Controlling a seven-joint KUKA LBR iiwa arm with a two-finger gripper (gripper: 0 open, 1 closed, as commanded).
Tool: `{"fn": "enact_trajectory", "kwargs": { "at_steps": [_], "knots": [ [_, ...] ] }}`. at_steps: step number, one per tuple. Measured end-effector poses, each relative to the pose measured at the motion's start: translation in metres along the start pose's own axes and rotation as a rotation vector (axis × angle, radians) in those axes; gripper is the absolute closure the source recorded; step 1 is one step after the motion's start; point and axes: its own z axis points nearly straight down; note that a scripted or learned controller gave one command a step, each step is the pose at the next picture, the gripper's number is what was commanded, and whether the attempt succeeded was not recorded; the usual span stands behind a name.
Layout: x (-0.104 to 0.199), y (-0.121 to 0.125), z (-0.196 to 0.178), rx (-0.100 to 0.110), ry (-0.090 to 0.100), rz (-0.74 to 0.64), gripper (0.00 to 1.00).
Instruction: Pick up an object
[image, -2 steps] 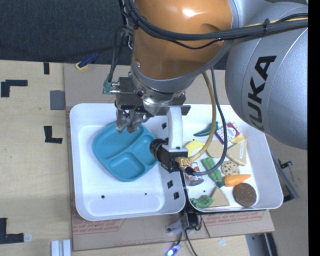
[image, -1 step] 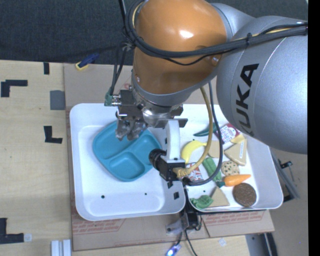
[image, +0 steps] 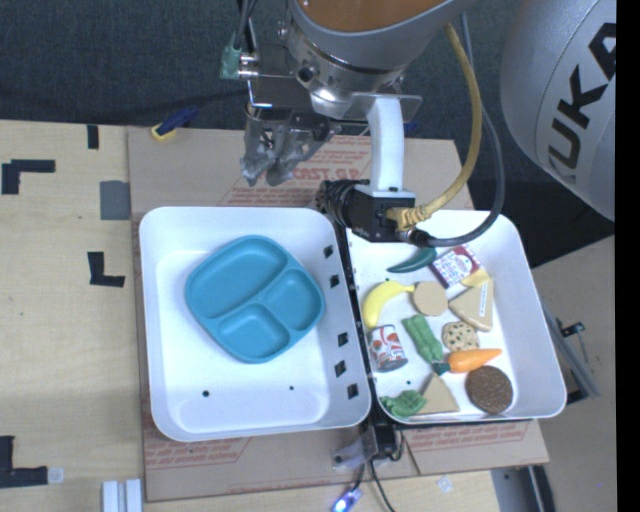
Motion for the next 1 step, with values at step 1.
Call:
{"fn": "enact_trajectory", "kwargs": {
  "at_steps": [1],
  "knots": [
    [-0.0019, -0.0296, 0.1037, 0.026, -0.012, 0.002, 1.0]
  ]
}}
